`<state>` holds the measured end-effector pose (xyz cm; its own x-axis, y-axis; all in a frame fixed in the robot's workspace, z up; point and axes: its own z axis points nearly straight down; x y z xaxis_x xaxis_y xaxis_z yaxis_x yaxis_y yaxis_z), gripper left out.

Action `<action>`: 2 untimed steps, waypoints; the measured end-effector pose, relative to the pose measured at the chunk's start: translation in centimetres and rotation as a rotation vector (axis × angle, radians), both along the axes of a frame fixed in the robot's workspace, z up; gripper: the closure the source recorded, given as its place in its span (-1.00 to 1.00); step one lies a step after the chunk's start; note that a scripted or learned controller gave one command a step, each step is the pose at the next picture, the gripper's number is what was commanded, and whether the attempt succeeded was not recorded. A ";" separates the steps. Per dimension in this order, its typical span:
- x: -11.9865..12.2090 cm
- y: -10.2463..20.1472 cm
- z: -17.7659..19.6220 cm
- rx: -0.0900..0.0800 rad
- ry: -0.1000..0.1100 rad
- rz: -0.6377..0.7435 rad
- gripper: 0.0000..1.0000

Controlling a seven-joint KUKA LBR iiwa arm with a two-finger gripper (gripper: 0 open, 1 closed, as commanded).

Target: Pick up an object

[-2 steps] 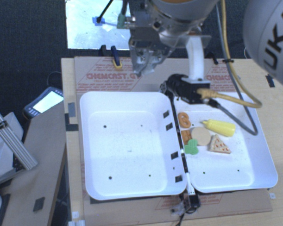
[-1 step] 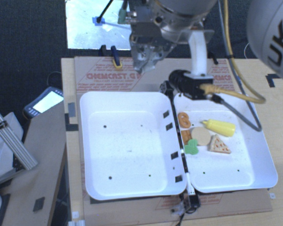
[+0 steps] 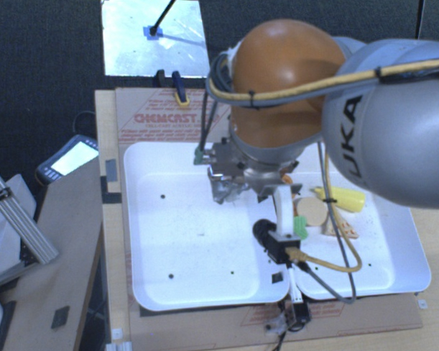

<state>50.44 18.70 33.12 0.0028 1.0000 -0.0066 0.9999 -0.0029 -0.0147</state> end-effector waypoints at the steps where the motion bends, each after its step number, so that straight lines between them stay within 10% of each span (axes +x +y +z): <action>1: -1.7 -3.2 8.3 0.010 -0.024 0.001 1.00; 2: -1.8 0.1 21.2 0.015 -0.032 0.010 1.00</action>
<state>48.65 18.77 54.32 -0.0069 0.9999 0.0079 0.9998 0.0068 0.0169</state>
